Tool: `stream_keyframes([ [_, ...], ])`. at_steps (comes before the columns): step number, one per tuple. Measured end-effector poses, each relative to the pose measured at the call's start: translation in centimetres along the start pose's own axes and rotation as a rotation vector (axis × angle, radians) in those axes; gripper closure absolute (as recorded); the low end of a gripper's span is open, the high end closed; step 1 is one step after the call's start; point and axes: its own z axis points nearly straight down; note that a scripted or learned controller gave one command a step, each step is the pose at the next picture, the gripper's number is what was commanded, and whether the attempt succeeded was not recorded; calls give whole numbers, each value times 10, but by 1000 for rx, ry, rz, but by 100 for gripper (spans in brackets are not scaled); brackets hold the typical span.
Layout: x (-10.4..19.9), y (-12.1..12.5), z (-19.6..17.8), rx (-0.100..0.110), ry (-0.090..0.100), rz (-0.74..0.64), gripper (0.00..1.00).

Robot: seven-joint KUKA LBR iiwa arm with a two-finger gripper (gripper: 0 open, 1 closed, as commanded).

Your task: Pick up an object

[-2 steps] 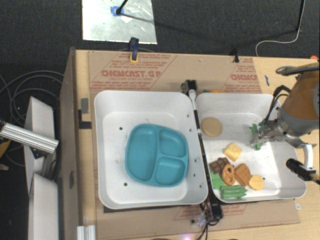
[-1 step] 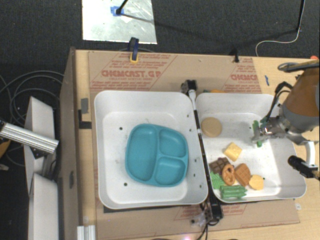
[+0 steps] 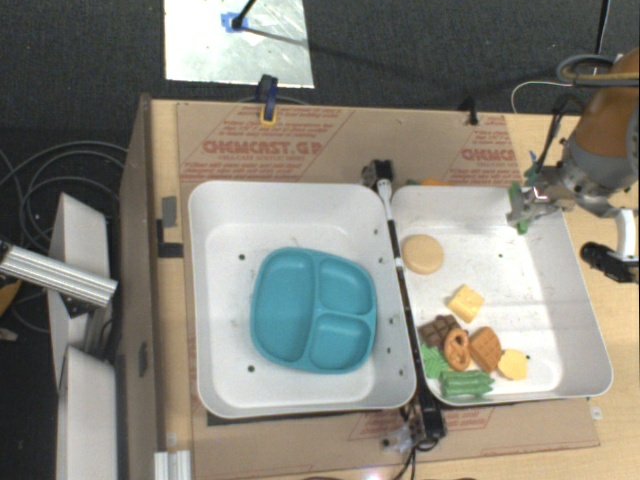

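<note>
Gripper [image 3: 522, 208] poised at the right bin's [image 3: 560, 268] far edge, nothing in its grasp, its opening too small to judge.

Approach appears underway; the next move calls for travelling nearer and left, then descending. The round cookie [image 3: 423, 254] lies closest, left and slightly nearer; the cheese cube [image 3: 465, 302] and pretzel [image 3: 457, 348] sit beyond it.
</note>
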Motion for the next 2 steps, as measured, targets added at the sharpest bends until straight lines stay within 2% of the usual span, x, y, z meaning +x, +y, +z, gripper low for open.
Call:
stream_keyframes([
  [1,49,5,-90,5,4,0,100],
  [2,43,-12,-66,11,3,7,100],
])
